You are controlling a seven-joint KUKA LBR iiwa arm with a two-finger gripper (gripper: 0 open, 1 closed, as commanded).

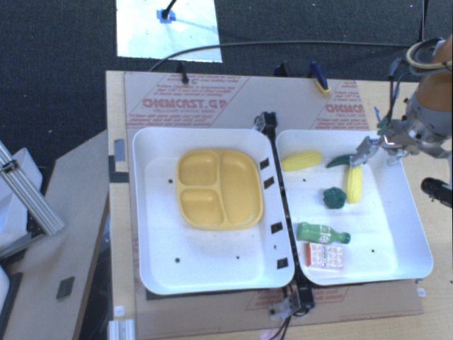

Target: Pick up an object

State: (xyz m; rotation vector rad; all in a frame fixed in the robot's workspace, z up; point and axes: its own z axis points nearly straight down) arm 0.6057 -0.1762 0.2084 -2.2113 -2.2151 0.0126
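The arm enters from the right, its gripper (362,154) tilted down over the far part of the right bin (403,211). The fingers stand slightly parted with nothing visible between them; the tips hover just above the upper end of the yellow corn cob (354,183), beside a dark green pepper-like piece (338,161) that points toward the bin's far edge. The corn cob is therefore judged the likeliest candidate for the pick.

All loose items lie in the right bin. A yellow banana-shaped piece (301,161) rests near the far-left corner, close to the divider between bins. A small dark green lump (335,197) sits near the middle, just beside the corn. A green bottle (322,233) lies on its side toward the near edge, with a small red-and-white box (325,256) just nearer than it.

The left bin (152,211) holds a yellow compartment plate (218,188), lying flat in the centre, well apart from the gripper.

The slanted approach appears chosen to reach the corn from its free end. Risk: the pepper piece lies close enough to be nudged on descent.
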